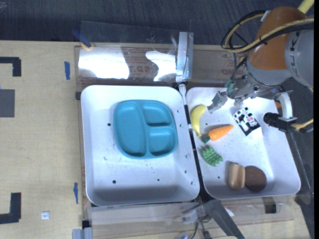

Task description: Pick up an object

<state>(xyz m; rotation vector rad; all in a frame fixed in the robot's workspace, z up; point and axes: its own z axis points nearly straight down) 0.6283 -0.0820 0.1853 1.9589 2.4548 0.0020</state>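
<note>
Over in the right bin point(286, 163) there's a whole spread to choose from. A yellow banana point(197, 117) lies against the left wall at about nine o'clock from the bin's middle, and an orange carrot point(221, 132) sits just beside it, pointing right, its leafy end touching the banana's lower tip. At seven o'clock from the carrot, a small green leafy piece point(212, 156) lies near the left wall. Down at five o'clock in the bin, a tan bread-like piece point(235, 176) and a dark brown round piece point(255, 178) sit touching, side by side. At two o'clock from the carrot, a small black-and-white item point(246, 120) lies tilted on the bin floor.

The gripper point(218, 102) hangs over the upper part of this bin, at one o'clock from the banana, just above it in the view; nothing is visibly between its fingers, and whether they are parted or closed, can't tell from here. The grey arm point(279, 71) with its orange band point(276, 36) comes in from the two o'clock corner, cables looping over it.

The left bin point(94, 173) carries a blue divided tray point(146, 128), sitting a little up from centre. Behind both bins, at twelve o'clock, a shiny clear panel point(129, 59) stands along the wooden bench point(35, 148).
</note>
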